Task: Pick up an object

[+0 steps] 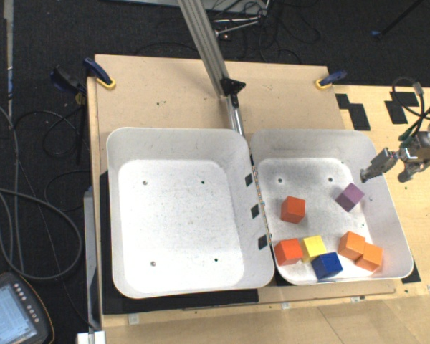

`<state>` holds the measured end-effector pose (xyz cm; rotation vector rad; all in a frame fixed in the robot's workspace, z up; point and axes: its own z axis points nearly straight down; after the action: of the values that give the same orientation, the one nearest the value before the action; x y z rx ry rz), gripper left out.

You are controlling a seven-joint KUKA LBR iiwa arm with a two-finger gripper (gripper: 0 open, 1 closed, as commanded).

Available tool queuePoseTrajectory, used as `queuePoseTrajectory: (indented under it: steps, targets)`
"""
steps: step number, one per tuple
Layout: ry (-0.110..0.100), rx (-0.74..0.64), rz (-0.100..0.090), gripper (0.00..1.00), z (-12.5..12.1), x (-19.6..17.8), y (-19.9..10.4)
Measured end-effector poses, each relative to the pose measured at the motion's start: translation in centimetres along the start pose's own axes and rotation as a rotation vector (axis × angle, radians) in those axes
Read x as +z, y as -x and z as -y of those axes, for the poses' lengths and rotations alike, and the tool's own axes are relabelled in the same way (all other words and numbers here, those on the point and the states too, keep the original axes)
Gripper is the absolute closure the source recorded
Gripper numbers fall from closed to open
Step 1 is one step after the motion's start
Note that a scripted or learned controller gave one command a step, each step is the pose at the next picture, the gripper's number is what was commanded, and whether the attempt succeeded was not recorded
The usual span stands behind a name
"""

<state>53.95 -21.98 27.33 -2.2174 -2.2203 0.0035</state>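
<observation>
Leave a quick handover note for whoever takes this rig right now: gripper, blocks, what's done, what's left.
Gripper: at the right bin's upper right rim, holding nothing visible.
Blocks, all in the right bin: purple block nearest the gripper; orange block mid-bin; along the front, another orange, yellow, blue, and two orange blocks at the right.
Done: nothing picked.
Left: grasp and lift one; purple looks easiest.
</observation>
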Motion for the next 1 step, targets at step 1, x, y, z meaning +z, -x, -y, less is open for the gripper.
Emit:
queuePoseTrajectory:
  steps: [1]
  targets:
    - [0.004,-0.001,0.001,0.00,-0.08,-0.24,-0.02]
